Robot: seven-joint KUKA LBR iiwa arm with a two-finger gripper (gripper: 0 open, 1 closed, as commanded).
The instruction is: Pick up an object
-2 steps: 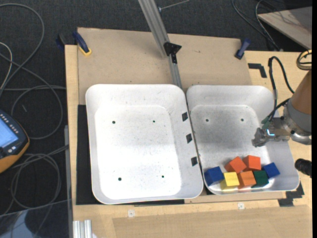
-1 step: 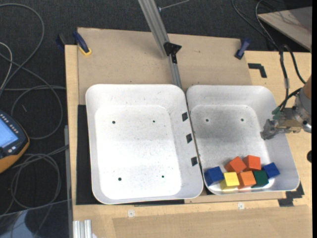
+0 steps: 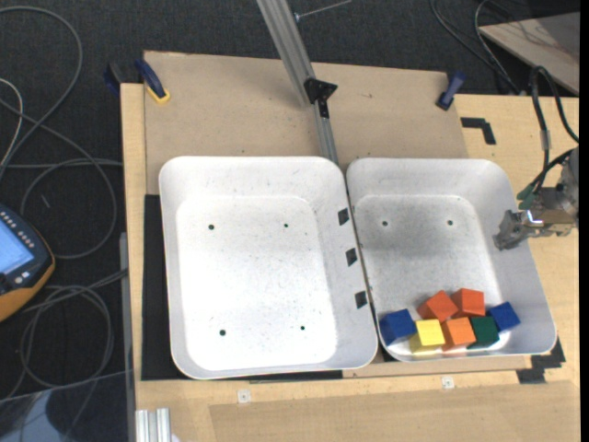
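The left bin (image 3: 248, 265) offers me nothing to grab. In the right bin (image 3: 433, 219) the blocks (image 3: 449, 320) sit untouched, clustered at the near edge. My claw (image 3: 512, 228) hangs at the bin's right rim, carrying nothing; open or closed, I cannot tell. The whole pick remains.

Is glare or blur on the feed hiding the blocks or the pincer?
Camera view: light is even, no glare on the right bin, whose floor looks grey and scuffed. The blocks are crisp, with only faint shadows. The pincer at the bin's right rim is small and soft, so its details are hard to read.
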